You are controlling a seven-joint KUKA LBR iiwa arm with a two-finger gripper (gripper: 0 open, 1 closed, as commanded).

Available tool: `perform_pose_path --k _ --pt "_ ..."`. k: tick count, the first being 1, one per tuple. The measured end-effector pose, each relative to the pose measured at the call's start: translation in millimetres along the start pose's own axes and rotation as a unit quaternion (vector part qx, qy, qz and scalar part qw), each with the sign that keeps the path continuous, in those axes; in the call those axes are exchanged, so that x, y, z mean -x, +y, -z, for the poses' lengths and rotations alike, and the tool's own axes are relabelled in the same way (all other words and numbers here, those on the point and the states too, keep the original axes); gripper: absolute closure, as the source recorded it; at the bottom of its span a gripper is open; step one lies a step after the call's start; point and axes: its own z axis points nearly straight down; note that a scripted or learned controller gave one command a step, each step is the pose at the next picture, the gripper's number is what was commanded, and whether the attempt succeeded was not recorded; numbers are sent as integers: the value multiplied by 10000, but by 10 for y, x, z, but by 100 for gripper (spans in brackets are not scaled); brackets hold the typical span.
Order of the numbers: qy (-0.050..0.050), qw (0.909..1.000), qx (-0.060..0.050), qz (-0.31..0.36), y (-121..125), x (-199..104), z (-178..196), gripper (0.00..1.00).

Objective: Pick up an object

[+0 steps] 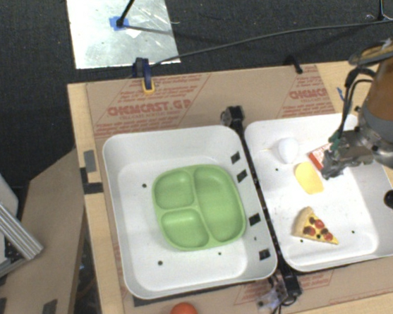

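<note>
While the arm is reaching in from the right, its end effector [331, 165] is hovering over the right bin [384, 236], just beside a yellow block [308, 177]; its grip is impossible to judge. Nearer, a pizza slice [314, 227] is lying.

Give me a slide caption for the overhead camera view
Gripper hovers in the right bin beside a yellow block, with a pizza slice nearby.
</note>
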Motion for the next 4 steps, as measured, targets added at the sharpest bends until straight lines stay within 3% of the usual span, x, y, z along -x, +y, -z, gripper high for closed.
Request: perform_pose_path --k 4 --pt "5 10000 -7 2 -138 -2064 -354 100"
